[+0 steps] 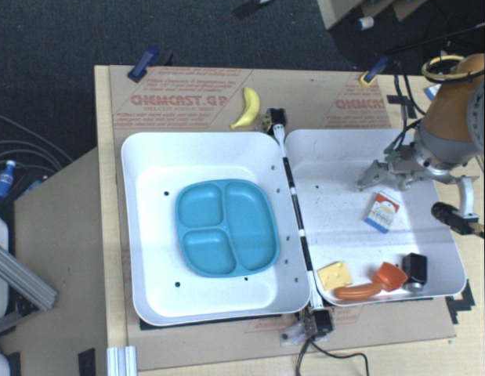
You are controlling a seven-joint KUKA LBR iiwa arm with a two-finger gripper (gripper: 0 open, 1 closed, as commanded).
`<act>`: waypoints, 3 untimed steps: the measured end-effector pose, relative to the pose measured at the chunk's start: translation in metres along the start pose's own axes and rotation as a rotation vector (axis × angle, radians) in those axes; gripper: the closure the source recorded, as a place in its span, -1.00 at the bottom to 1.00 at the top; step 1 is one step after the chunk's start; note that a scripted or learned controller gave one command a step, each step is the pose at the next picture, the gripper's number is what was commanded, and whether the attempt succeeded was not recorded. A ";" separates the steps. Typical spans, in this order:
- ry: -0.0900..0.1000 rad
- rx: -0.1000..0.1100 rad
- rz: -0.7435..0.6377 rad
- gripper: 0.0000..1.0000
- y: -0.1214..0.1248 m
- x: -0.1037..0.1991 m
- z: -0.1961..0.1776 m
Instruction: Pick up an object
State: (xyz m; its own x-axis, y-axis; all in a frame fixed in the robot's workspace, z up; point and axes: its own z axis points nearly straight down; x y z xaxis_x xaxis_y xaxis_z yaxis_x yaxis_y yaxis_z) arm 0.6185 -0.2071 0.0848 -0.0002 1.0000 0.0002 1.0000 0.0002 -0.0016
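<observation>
My gripper (385, 180) hangs over the back of the right bin (336, 163), its two grey fingers spread open with nothing between them. A small white box with blue and red print (382, 211) lies on the bin floor just in front of it, apart from the fingers. Along the bin's front edge lie a yellow wedge (334, 275), an orange sausage (355, 291), a red-orange piece (391, 276) and a black block (414, 268). A blue divided plate (226, 227) sits in the left bin (148, 178).
A yellow banana (247, 108) lies on the bench behind the bins, outside both. A black divider rail (293, 202) runs between the bins. The arm's grey and orange body (454, 124) rises over the right bin's back right corner.
</observation>
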 end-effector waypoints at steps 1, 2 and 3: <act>0.013 0.004 -0.005 -1.00 0.037 -0.010 0.001; 0.009 -0.003 -0.005 -1.00 0.015 -0.011 -0.001; 0.003 0.001 -0.001 -1.00 -0.037 -0.005 0.000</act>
State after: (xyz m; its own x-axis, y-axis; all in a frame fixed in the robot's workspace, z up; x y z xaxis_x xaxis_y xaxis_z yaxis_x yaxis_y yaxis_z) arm 0.5819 -0.2125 0.0844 -0.0008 1.0000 0.0035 1.0000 0.0008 -0.0028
